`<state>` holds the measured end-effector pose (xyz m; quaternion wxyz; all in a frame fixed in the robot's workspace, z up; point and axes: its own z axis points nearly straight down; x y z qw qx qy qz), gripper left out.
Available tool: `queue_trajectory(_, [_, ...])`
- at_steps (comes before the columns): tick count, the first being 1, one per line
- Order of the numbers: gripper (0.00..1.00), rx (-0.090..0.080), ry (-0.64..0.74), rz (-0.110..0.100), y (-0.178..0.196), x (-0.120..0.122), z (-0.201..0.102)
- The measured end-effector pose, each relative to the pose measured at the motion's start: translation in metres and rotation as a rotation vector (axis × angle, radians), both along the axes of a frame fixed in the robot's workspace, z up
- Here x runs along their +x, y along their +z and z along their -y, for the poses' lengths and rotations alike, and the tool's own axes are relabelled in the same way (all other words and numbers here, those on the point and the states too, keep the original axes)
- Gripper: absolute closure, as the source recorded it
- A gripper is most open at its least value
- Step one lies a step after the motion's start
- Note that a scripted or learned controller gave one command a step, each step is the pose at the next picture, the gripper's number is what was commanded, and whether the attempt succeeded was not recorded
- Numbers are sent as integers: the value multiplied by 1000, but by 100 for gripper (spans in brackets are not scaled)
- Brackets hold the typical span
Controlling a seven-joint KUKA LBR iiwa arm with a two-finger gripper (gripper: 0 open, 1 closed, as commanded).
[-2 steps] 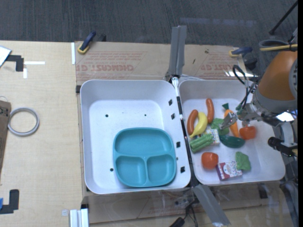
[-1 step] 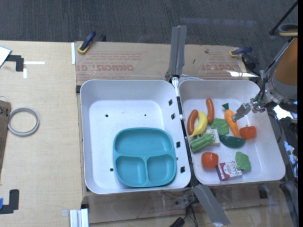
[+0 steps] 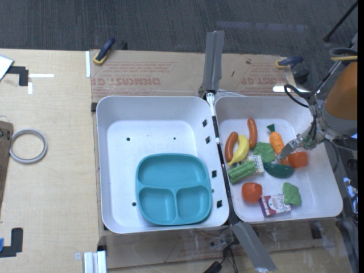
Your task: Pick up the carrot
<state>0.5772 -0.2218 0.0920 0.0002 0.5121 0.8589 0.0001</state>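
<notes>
The carrot (image 3: 276,141) lies in the right bin (image 3: 324,209), in its upper middle part, orange with a green top pointing away toward the bin's far wall. Just left of it sit a green leafy piece (image 3: 264,151), a banana (image 3: 242,149) and two reddish sausages (image 3: 252,132), one on either side of the banana. Below the carrot rests a dark green vegetable (image 3: 278,170), and beside that a red-orange tomato (image 3: 297,160). Lower still I see green beans (image 3: 242,171), another red piece (image 3: 251,192), a small carton (image 3: 274,205) and a green leaf (image 3: 292,194).

My pincer (image 3: 288,149) hangs just right of the carrot, close above the tomato; I cannot tell whether it is released or clenched. Nothing visibly sits between its tips.

The left bin (image 3: 114,152) holds a teal divided plate (image 3: 173,189).
</notes>
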Motion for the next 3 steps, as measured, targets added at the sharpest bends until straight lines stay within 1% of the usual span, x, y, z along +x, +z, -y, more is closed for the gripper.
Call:
queue_trajectory(1, [100, -1, -4, 3, 10, 1, 1])
queue_trajectory(2, [100, -1, -128, 2, 128, 54, -45])
queue_trajectory(3, [100, -2, -132, 2, 141, 43, -18])
